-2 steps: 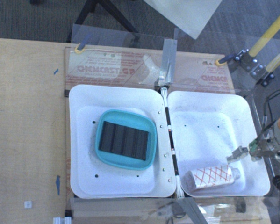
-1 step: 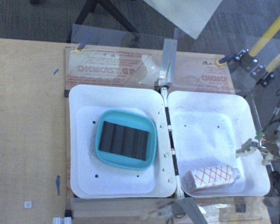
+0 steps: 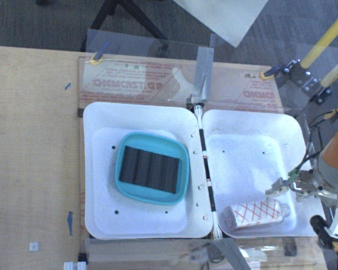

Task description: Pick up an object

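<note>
One red-latticed white packet (image 3: 257,213) lies in the right bin (image 3: 253,136), just below-left of the pincer (image 3: 279,187), whose spread I cannot tell. One teal tray (image 3: 152,168) of dark bars sits in the left bin (image 3: 94,156).

Beyond my light wooden bench (image 3: 27,152) lay grey carpet (image 3: 45,23), a black office chair's base (image 3: 116,7) and a pale sheet (image 3: 226,13).
</note>
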Action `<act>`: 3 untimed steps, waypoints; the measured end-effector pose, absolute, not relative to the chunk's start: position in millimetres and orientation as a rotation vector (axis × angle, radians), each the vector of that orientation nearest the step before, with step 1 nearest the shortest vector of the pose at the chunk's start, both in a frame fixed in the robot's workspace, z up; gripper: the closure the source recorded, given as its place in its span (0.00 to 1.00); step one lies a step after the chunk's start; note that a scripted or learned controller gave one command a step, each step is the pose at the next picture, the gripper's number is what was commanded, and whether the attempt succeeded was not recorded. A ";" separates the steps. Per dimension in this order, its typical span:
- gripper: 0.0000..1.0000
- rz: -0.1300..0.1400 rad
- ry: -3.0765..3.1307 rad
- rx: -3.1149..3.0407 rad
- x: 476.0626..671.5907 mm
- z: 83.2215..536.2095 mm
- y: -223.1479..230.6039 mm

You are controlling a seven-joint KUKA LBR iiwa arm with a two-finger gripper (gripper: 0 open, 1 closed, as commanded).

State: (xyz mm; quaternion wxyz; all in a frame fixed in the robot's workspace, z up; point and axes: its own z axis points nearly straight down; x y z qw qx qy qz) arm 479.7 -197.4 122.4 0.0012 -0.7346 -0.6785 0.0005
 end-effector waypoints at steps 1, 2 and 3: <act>0.00 0.002 -1.826 -2.559 483.8 165.9 -221.4; 1.00 0.003 -1.827 -2.561 483.9 175.4 -222.5; 1.00 0.005 -0.991 -2.980 480.0 172.9 -188.0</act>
